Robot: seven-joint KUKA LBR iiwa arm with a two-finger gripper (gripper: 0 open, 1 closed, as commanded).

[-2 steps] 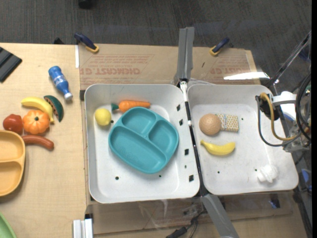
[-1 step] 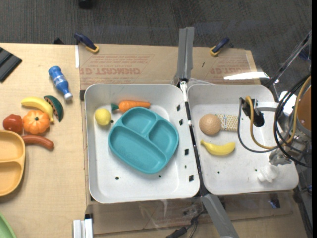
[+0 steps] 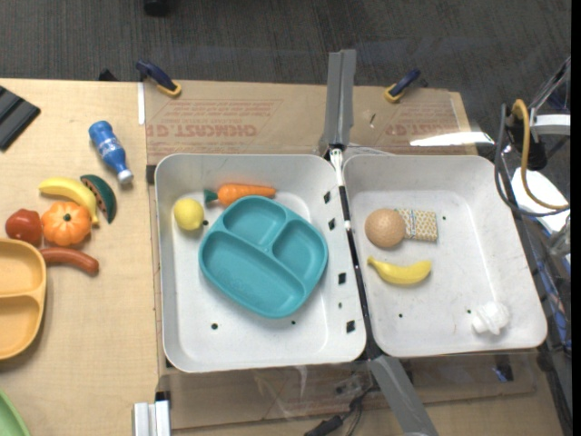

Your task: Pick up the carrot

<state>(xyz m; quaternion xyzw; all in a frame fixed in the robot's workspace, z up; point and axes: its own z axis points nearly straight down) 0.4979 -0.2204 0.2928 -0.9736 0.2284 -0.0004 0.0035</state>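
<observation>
I judge the pick is at its very start: the small orange plastic carrot with a green stub (image 3: 241, 192) lies untouched in the left shallow white bin (image 3: 169, 280), along its far wall, just beside the upper rim of the teal divided plastic plate (image 3: 263, 260) and near the round yellow toy lemon (image 3: 188, 214). I cannot tell whether my end effector is open or closed. Since the arm enters from the right, the next move calls for reaching across the right white bin (image 3: 508, 243), then descending over the carrot.
</observation>
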